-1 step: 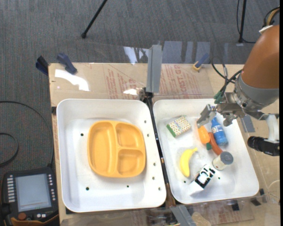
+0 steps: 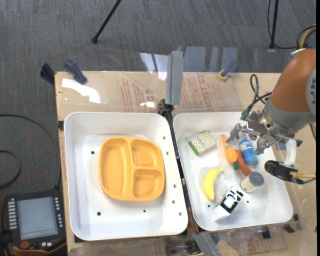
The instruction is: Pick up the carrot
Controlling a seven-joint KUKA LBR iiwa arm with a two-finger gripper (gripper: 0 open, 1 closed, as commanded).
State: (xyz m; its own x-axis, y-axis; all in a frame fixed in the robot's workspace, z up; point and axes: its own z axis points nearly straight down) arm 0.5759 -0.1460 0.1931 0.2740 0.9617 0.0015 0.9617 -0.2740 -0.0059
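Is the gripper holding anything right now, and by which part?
Cannot be told. The gripper sits low over the carrot in the right bin, hiding any hold.

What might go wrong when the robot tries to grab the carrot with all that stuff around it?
1. The carrot lies packed against a blue bottle, so the gripper might pinch the bottle too, or instead.
2. A small grey-capped jar stands just past the carrot's lower end; a nudge could tip it.
3. The carrot is thin and slanted, so it may slip out as the arm lifts, perhaps falling near the banana.
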